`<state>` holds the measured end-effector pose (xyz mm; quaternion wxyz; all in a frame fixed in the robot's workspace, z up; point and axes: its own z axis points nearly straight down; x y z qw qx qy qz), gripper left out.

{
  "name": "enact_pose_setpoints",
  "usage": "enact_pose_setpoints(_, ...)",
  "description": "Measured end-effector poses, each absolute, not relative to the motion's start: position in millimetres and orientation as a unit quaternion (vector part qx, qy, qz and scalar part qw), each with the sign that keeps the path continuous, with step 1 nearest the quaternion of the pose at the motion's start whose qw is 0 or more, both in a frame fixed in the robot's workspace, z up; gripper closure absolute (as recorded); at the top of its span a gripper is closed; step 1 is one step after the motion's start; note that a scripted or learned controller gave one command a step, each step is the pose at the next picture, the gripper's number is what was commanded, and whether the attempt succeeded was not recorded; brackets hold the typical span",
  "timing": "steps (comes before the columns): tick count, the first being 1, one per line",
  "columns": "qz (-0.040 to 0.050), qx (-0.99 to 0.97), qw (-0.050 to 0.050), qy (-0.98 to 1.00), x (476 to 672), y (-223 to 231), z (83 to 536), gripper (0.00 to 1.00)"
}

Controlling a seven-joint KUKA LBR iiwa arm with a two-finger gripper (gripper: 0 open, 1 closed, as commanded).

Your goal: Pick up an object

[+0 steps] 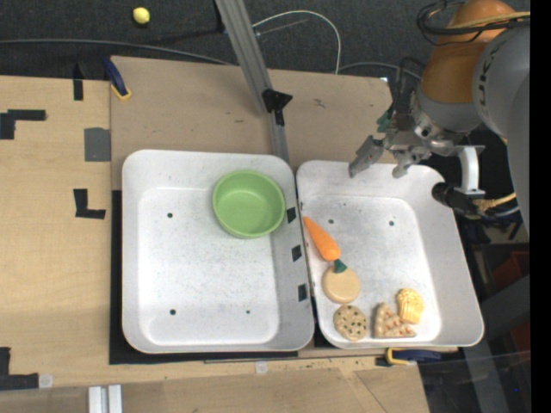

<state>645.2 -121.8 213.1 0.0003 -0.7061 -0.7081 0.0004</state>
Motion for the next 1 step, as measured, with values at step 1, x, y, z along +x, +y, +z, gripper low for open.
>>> enact_pose_setpoints(1, 0.0006, -0.706, 0.000, -0.708, 645.2, -121.8, 213.1, 0.00)
